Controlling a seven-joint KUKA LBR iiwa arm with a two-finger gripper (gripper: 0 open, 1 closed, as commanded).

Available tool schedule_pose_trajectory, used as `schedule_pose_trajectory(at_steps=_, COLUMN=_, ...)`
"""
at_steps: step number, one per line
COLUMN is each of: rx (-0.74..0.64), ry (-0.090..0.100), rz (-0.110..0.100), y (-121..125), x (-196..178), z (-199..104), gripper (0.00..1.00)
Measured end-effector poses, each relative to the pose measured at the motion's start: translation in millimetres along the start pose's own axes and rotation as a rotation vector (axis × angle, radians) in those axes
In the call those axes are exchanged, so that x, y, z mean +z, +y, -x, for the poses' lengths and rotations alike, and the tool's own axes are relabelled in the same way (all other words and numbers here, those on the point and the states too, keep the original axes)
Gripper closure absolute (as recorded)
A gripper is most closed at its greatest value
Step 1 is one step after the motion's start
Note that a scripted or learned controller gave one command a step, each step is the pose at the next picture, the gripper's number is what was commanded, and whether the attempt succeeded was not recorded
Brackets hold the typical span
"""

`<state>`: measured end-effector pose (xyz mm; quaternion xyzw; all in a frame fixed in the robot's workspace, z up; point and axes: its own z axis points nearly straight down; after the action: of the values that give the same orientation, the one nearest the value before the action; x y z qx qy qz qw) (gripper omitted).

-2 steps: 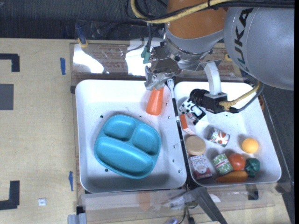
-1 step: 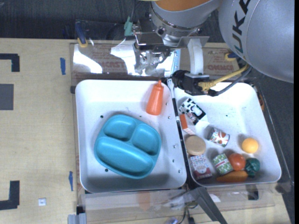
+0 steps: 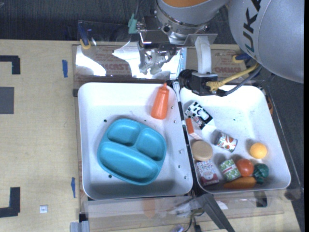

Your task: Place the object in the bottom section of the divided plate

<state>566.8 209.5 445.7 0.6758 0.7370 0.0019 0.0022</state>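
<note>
The plate [image 3: 131,151] lies bare in the left bin [image 3: 91,129], an orange bottle [image 3: 160,103] just beyond it ungrasped, the tool [image 3: 154,64] far above, grip untellable, so placing remains undone.

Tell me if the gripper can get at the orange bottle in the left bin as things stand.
Probably yes. The orange bottle leans at the left bin's far right corner, nothing on top, and the gripper hangs just beyond it. The bin wall beside it may crowd one finger.

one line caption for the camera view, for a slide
KUKA arm's gripper above the bins' far edge; blue divided plate and orange bottle in left bin, toy foods in right bin.
</note>
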Motion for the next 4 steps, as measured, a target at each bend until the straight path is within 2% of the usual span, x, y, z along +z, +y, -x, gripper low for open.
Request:
schedule_pose_trajectory(at_steps=1, rx=-0.239, ry=0.001, rz=-0.001, y=18.7, x=11.2, z=-6.7, gripper=1.00)
schedule_pose_trajectory(at_steps=2, rx=-0.242, ry=0.001, rz=0.006, y=19.2, x=-0.5, z=-8.9, gripper=1.00)
schedule_pose_trajectory(at_steps=3, rx=0.028, ry=-0.002, rz=-0.017, y=5.8, x=303.6, z=-7.1, gripper=1.00)
schedule_pose_trajectory(at_steps=4, rx=0.165, ry=0.001, rz=-0.003, y=80.3, x=265.5, z=-3.6, gripper=1.00)
